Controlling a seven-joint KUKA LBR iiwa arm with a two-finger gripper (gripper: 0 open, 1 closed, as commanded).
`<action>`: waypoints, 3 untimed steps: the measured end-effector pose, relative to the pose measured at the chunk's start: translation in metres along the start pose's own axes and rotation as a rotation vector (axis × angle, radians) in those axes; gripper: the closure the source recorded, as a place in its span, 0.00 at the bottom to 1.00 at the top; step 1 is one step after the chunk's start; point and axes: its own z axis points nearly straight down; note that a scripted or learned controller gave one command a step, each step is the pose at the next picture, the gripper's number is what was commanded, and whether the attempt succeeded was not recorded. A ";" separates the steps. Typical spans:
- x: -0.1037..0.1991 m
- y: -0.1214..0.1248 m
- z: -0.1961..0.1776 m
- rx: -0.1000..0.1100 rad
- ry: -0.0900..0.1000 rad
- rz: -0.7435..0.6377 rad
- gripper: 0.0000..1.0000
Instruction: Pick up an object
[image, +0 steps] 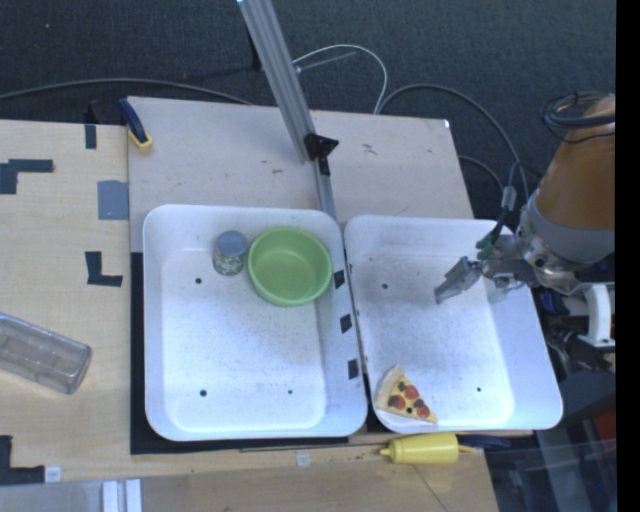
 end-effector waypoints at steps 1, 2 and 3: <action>0.000 0.000 0.000 0.000 0.000 0.000 0.00; 0.006 -0.003 0.045 0.005 0.000 0.001 0.00; 0.006 0.002 0.090 0.006 0.000 0.001 0.00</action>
